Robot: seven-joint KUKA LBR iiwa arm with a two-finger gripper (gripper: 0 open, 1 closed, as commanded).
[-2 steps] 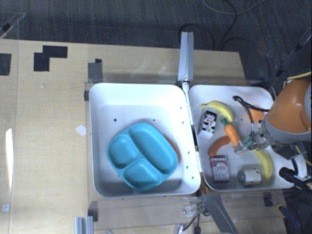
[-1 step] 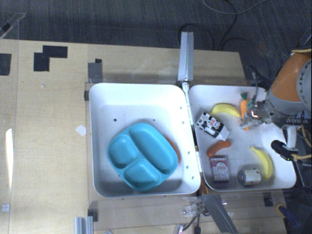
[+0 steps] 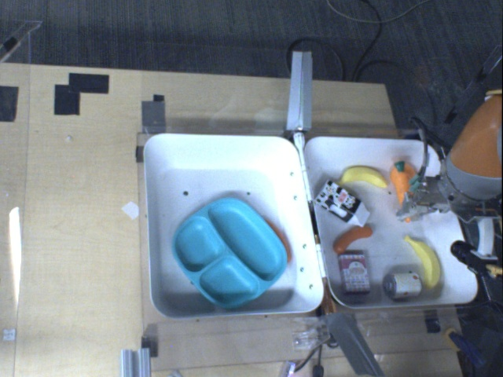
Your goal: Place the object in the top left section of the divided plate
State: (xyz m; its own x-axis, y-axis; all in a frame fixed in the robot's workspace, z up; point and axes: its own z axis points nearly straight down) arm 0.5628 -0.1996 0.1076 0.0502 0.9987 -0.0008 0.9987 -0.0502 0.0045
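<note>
Left bin (image 3: 161, 210): open floor surrounds the blue divided plate (image 3: 229, 250), whose three sections lie clear from above. Right bin (image 3: 377, 151): crowded by two bananas (image 3: 366, 177), carrot (image 3: 401, 181), card box (image 3: 340, 201), sausage (image 3: 353, 237), can (image 3: 403, 284); bare floor remains at centre. The central divider wall (image 3: 308, 210) apparently stands between the bins.

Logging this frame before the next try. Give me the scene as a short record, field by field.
plate: blue divided plate in left bin, nothing visible in its sections
right bin: two bananas, carrot, printed box, sausage, small pack, can
gripper: over right bin beside carrot, finger state unclear
task: not yet done
</note>
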